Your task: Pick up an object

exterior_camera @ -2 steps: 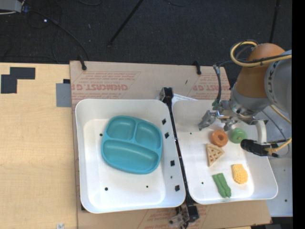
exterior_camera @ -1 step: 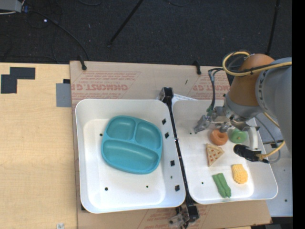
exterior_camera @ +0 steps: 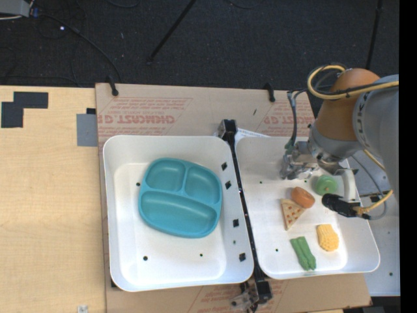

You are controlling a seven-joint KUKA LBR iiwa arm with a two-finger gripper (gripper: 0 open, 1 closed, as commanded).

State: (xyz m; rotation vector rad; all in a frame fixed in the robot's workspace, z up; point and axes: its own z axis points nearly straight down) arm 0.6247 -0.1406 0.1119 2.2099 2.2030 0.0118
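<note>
The right bin (exterior_camera: 273,253) holds an orange-red round piece (exterior_camera: 303,197), a pizza-slice toy (exterior_camera: 290,212), a yellow corn piece (exterior_camera: 328,237), a green pod (exterior_camera: 303,252) and a green round piece (exterior_camera: 325,185). My gripper (exterior_camera: 295,167) is low over the bin's upper middle, just above and left of the orange-red piece and left of the green round piece. Nothing shows between its tips.
The left bin (exterior_camera: 124,253) holds a teal divided plate (exterior_camera: 180,197). A black divider (exterior_camera: 236,201) runs between the bins. Black cable and a connector (exterior_camera: 339,205) hang off the arm over the right bin's right side. Cardboard lies under both bins.
</note>
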